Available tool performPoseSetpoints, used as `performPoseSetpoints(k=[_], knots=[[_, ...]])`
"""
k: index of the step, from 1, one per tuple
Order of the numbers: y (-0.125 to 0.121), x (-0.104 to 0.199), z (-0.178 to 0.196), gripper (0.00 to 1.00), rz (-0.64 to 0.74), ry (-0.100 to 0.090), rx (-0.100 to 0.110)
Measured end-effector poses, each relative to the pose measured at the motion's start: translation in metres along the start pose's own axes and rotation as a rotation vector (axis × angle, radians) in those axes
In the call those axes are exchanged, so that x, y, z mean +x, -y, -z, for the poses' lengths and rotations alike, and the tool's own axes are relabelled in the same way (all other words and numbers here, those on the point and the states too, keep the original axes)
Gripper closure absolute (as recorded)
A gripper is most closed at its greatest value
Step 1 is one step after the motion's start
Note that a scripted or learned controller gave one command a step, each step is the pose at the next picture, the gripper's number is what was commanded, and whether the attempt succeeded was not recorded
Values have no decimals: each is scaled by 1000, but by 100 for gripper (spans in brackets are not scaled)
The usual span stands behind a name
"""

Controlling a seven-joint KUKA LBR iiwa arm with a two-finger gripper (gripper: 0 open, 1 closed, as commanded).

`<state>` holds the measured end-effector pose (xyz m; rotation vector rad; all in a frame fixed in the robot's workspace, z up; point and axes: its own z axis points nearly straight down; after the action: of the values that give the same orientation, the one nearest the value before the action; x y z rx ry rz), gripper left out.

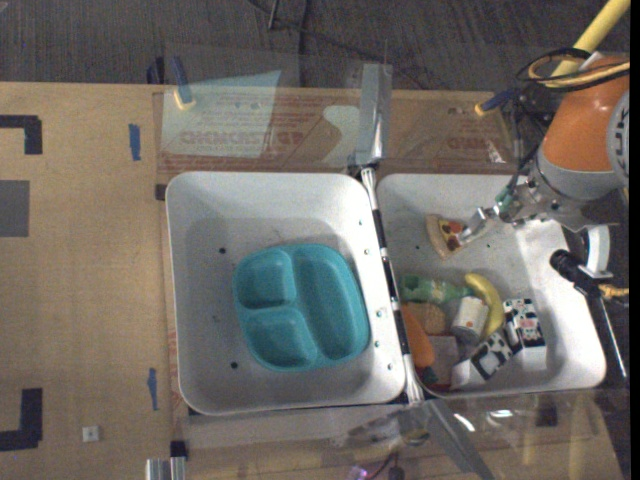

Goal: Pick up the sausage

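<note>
**Gripper above the right bin, sausage low at the bin's left wall**

The grey arm with the orange band (pixel 590 133) reaches in from the right, and its two-finger gripper (pixel 480 220) is over the upper part of the right white bin (pixel 575 363). The gripper tip is just beside a small slice of pizza (pixel 445 234); whether it touches the slice or is clamped on something, I cannot tell.

The orange-red long sausage (pixel 418 340) lies low in the right bin, along its left wall, well apart from the gripper. Near it are a yellow banana (pixel 487 298), a small grey can (pixel 467 318) and a black-and-white carton (pixel 522 323).

The left white bin (pixel 200 218) holds a teal plastic tray with three compartments (pixel 300 306).
</note>
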<state>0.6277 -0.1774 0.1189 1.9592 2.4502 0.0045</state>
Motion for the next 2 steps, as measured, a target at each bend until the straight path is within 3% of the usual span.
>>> performPoseSetpoints(k=[1, 2], knots=[[44, 41, -29, 0, 15, 5, -7], [-14, 29, -22, 0, -321, 1, 2]])
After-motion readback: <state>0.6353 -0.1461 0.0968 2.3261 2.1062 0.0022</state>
